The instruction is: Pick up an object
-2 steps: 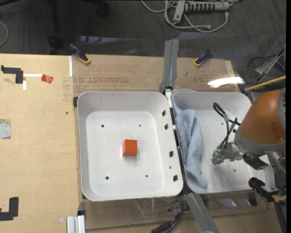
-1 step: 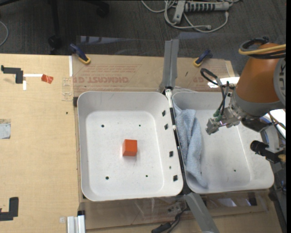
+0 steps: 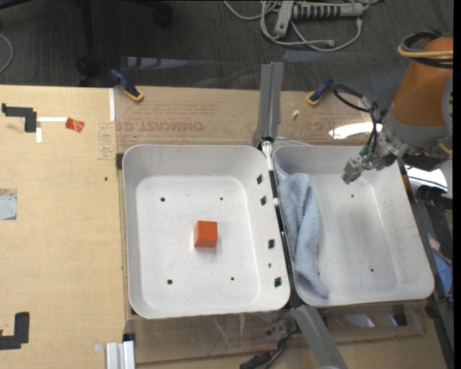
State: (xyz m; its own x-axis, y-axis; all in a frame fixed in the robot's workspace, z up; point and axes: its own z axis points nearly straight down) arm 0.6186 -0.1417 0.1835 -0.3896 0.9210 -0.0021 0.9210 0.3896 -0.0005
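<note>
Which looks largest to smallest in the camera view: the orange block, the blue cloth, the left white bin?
1. left white bin
2. blue cloth, draped along the left wall of the other bin
3. orange block, lying inside the left bin

All three sit at a similar distance from the camera, so the order is clear.

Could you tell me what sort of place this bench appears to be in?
Most likely a robotics lab or test cell: a grey-and-orange arm reaches over two white bins on a plywood bench, with clamps at the edge and cables on the carpet behind.
</note>
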